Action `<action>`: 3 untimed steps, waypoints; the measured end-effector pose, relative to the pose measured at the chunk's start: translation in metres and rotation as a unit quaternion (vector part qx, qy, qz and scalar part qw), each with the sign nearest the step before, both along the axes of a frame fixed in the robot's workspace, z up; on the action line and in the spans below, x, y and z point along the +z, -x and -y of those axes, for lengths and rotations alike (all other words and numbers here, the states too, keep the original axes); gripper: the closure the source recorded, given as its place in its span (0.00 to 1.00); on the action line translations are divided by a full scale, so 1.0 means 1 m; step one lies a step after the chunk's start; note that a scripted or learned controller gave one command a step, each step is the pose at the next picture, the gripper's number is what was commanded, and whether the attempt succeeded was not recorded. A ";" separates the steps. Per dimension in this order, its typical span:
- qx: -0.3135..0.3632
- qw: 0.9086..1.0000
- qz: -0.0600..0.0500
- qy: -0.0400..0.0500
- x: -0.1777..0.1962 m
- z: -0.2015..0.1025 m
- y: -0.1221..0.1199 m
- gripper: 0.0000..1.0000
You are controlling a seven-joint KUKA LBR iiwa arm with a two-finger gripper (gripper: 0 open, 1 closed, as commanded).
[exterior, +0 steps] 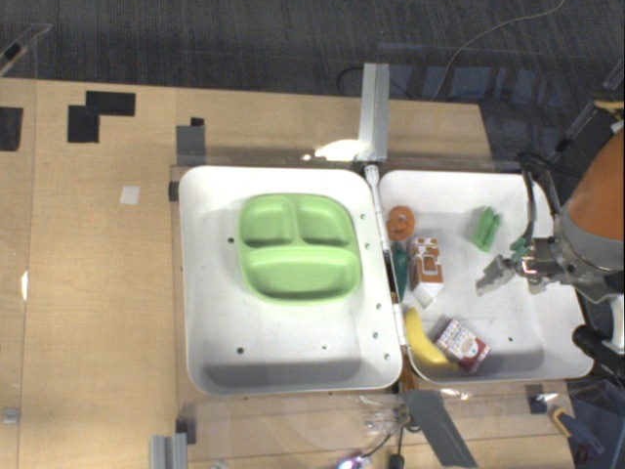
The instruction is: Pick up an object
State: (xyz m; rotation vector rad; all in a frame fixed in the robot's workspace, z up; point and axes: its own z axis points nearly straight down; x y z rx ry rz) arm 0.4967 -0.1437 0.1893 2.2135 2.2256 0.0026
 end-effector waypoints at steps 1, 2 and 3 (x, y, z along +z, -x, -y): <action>0.006 1.000 0.001 0.000 0.026 0.007 -0.073 0.00; -0.007 1.000 0.001 0.000 -0.038 0.013 -0.133 0.00; 0.003 1.000 0.002 0.000 -0.101 0.051 -0.172 0.00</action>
